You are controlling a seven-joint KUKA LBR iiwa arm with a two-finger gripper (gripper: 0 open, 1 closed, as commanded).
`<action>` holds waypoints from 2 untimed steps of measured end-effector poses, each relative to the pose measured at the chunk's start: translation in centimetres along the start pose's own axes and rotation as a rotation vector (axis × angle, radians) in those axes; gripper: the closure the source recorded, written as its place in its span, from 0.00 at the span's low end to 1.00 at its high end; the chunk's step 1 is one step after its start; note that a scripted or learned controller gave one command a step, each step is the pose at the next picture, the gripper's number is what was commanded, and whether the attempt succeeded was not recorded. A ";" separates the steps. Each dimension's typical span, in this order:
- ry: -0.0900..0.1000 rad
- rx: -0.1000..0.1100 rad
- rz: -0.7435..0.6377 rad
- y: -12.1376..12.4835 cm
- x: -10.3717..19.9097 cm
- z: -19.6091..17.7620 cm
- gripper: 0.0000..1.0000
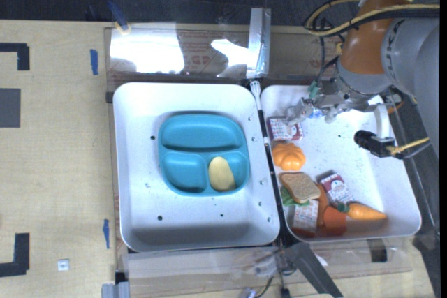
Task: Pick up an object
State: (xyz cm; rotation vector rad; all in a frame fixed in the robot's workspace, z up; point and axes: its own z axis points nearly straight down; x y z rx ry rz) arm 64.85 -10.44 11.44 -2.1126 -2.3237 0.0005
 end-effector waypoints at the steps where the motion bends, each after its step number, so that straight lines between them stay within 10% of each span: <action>1: -0.002 -0.012 0.052 0.5 2.4 -7.6 0.00; 2: -0.005 -0.015 0.013 0.2 -0.4 1.6 0.00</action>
